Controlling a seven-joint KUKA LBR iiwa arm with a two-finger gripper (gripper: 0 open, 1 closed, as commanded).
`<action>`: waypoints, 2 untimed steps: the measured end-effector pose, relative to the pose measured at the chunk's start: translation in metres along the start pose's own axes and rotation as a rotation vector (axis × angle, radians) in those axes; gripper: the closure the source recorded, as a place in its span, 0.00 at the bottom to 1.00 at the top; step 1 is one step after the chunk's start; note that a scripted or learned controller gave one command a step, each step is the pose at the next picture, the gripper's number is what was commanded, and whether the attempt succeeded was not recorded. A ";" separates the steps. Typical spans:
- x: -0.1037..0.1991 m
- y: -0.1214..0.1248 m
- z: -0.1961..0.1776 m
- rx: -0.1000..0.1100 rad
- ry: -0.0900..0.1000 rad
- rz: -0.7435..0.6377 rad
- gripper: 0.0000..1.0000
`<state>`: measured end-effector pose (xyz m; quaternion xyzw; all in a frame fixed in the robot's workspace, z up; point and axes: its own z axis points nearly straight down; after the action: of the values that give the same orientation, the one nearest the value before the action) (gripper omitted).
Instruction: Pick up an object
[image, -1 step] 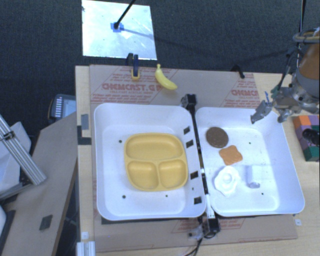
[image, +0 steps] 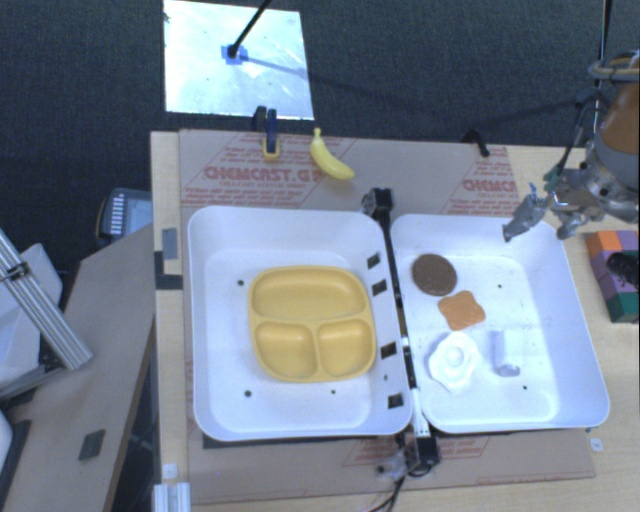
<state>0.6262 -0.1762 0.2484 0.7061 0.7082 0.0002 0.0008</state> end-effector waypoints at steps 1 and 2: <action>-0.005 0.005 0.058 0.001 0.000 0.001 0.00; 0.004 0.005 0.106 0.001 0.001 -0.001 0.00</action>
<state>0.6309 -0.1718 0.1426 0.7056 0.7086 0.0000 0.0002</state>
